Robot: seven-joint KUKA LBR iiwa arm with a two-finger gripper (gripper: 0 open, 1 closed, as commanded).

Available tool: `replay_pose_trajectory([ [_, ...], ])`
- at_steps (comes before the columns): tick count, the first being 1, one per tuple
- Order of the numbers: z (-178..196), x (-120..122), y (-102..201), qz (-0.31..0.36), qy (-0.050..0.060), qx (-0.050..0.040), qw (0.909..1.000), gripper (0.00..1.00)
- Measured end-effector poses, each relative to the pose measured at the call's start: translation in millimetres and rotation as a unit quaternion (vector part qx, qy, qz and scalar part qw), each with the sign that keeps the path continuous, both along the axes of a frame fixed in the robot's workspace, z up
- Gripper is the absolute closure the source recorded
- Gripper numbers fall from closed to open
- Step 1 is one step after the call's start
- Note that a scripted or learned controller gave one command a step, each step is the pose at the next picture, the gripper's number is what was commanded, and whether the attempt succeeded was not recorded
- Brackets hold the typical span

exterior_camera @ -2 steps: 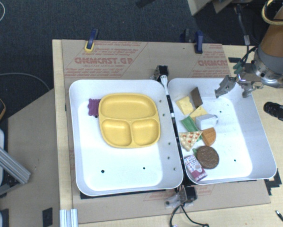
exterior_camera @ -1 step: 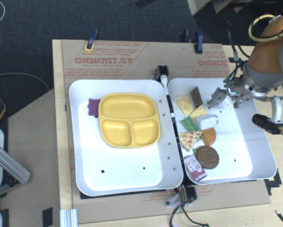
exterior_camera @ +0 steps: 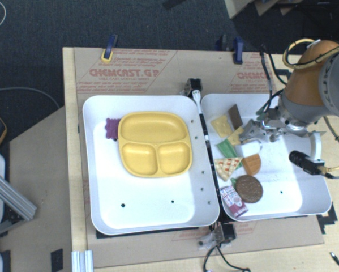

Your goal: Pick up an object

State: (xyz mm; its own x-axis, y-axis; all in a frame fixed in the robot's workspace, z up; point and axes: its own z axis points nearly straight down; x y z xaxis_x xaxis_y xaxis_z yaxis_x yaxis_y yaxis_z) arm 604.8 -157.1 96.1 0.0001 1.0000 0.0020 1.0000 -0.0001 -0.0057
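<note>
The jaws [exterior_camera: 253,132] hang low in the right bin [exterior_camera: 305,200] beside the yellow cheese pieces [exterior_camera: 224,127] and the green piece [exterior_camera: 226,148]; can't tell how open they are or if they've got anything. I'd go for one isolated item, like the brown cookie [exterior_camera: 249,188], and close squarely across it.

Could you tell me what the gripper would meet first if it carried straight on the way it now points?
Probably the pale yellow piece just left of the gripper, then the green piece; height above them is unclear from this slanted view.
</note>
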Motion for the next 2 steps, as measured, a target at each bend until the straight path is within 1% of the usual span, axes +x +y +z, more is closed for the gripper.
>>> replay_pose_trajectory([
  [1, -8, 2, 1, 0.0, -0.004, 0.0004, 1.0, 0.0],
  [2, 6, 5, 1, 0.0, -0.009, -0.0007, 1.0, 1.0],
])
